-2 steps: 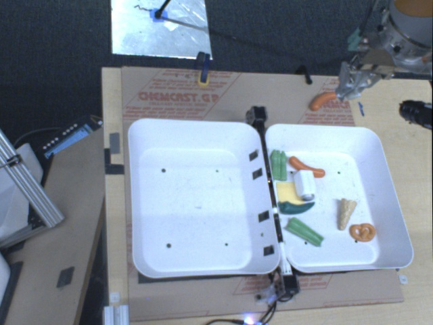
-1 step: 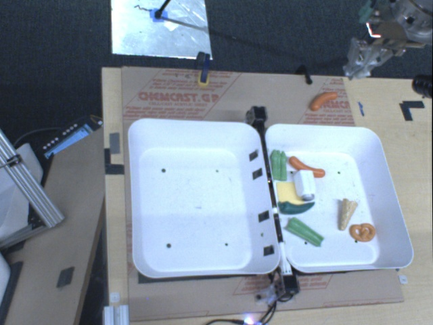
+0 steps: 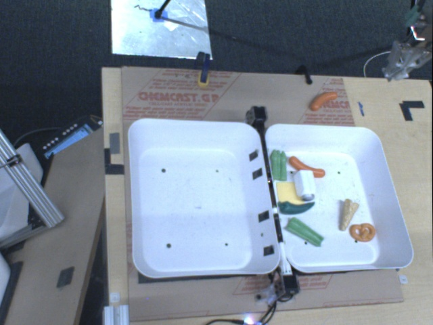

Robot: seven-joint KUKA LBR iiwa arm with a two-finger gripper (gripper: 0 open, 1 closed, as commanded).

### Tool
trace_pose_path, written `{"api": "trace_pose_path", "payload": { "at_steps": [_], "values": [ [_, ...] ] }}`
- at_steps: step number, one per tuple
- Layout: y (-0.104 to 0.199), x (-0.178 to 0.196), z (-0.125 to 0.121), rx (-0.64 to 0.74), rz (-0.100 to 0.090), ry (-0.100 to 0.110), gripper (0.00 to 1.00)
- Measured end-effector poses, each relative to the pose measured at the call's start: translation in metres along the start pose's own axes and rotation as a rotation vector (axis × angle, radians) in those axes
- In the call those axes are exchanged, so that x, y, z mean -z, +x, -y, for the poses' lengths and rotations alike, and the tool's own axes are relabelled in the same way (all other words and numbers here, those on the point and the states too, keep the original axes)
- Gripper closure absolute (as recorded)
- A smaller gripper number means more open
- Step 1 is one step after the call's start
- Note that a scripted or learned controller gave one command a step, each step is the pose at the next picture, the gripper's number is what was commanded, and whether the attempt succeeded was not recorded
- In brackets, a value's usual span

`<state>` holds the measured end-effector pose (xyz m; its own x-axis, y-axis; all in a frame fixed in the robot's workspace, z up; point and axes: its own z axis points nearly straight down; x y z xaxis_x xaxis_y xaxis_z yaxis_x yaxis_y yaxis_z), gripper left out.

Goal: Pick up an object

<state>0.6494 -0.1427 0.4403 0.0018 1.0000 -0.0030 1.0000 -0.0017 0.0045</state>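
The cardboard sheet (image 3: 177, 90) on the desk (image 3: 67, 202) reads "CHEMCAST GP" in red. The right bin (image 3: 389, 181) holds a sausage (image 3: 306, 166), pretzel (image 3: 362, 232) and green pod (image 3: 304, 231). The hand's state cannot be told.

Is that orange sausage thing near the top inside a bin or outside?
Outside. The orange sausage lies on the brown board, beyond the right bin.

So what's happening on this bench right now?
Nothing is being handled yet. Two shallow white bins sit side by side. The right bin holds a scatter of toy food: an orange sausage, a white roll, a yellow piece, green pods, a cone and a pretzel. Another sausage lies outside on the board.
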Motion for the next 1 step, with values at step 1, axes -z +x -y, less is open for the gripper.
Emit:
{"api": "trace_pose_path", "payload": {
  "at_steps": [1],
  "values": [
    [0.0333,0.0270,0.0005,0.007,-0.002,0.000,1.00]
  ]
}}
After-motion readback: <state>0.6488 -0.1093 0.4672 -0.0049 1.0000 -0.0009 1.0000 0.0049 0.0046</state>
